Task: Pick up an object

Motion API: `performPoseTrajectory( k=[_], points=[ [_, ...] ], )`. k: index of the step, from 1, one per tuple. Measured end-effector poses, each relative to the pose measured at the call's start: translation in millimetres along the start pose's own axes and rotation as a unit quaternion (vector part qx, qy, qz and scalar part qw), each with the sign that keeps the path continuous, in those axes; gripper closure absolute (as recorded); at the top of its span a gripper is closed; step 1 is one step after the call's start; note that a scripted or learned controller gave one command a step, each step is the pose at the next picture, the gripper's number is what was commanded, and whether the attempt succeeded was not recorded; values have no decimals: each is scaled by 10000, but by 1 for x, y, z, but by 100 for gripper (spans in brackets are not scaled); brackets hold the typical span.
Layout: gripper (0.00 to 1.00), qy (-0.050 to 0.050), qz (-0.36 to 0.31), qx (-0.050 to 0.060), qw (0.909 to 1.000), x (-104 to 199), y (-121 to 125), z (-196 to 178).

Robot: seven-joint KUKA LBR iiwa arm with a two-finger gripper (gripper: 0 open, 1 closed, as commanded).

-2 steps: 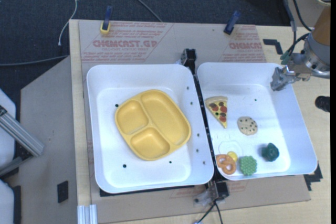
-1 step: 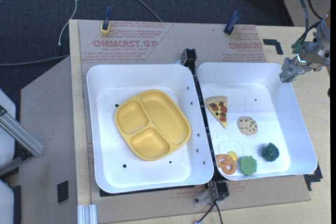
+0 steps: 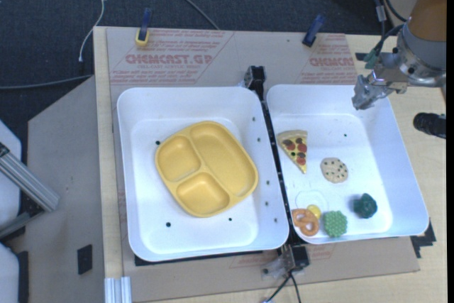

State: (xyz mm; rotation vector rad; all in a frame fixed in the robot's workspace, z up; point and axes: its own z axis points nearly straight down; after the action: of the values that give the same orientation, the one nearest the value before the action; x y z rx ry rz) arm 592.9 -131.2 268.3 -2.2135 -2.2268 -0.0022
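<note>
The right bin [image 3: 376, 125] holds a pizza slice [image 3: 294, 147], a round cookie [image 3: 333, 169], a dark green piece [image 3: 365, 206], a light green broccoli-like piece [image 3: 335, 223] and a pretzel [image 3: 306, 219]. My gripper [image 3: 367, 94] hangs above the far right corner of that bin, well away from all of these objects. Nothing shows between its fingers.
The left bin [image 3: 135, 152] holds a yellow three-compartment tray [image 3: 206, 168]. Two blue clamps [image 3: 145, 28] [image 3: 313, 30] hold the cardboard base at its far edge. A black clip [image 3: 254, 76] sits between the bins at the back.
</note>
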Motion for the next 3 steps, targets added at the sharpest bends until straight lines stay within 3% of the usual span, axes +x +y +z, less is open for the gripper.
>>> performPoseTrajectory(
  k=[1, 3],
  points=[
    [100, 4, -1, 14, 10000, 57, -3, 16],
    [100, 5, -4, 10, 10000, 158, -11, 9]
  ],
)
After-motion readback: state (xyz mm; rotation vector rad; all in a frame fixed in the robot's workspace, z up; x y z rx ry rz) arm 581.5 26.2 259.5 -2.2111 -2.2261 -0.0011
